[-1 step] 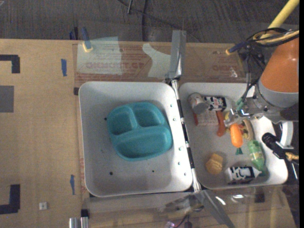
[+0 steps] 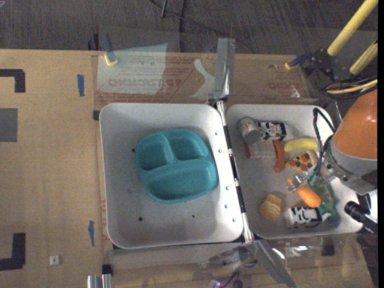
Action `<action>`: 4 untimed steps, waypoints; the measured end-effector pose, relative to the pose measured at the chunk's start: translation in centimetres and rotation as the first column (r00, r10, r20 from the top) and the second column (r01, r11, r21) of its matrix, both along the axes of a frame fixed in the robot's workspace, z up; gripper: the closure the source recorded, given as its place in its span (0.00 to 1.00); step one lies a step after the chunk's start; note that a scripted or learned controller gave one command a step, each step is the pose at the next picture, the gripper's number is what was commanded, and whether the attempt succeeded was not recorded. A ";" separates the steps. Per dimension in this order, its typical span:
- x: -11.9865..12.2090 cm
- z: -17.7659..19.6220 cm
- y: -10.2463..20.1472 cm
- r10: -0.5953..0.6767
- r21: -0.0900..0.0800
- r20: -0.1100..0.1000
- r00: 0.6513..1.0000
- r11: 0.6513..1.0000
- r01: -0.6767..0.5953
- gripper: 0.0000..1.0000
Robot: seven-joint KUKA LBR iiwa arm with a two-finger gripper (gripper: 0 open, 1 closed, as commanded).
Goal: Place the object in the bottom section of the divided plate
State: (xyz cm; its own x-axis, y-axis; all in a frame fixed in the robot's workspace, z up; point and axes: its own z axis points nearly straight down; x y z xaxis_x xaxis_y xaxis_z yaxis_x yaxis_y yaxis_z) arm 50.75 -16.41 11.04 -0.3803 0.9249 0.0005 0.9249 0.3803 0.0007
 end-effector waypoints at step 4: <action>5.0 10.4 21.2 0.458 -0.003 0.005 0.889 0.889 -0.458 1.00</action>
